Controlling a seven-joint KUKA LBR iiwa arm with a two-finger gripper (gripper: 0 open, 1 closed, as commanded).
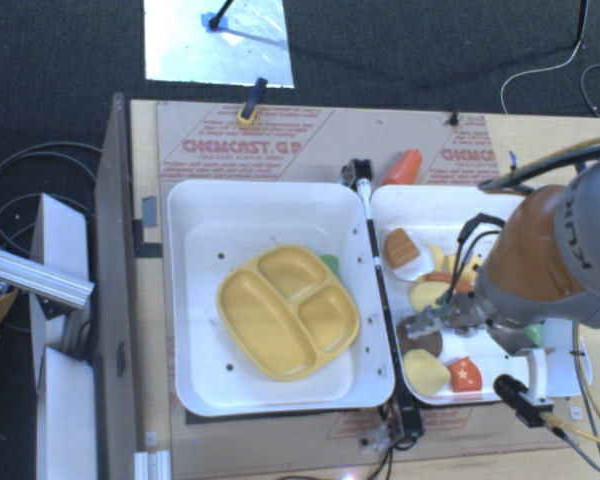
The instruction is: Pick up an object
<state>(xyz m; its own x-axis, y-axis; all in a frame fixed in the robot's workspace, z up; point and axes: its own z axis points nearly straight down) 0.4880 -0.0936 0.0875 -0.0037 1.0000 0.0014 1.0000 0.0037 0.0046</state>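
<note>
The gripper [427,320] hangs low over toy food in the right bin [435,200]; finger state unclear, nothing visibly grasped yet.

Arm [555,253] cut off at right edge, covering much of right bin [430,196], end effector [430,320] fingers indistinct

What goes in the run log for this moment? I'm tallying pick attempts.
arm: over right bin | gripper: low among toy food, grasp unconfirmed | left bin: yellow divided tray
</note>
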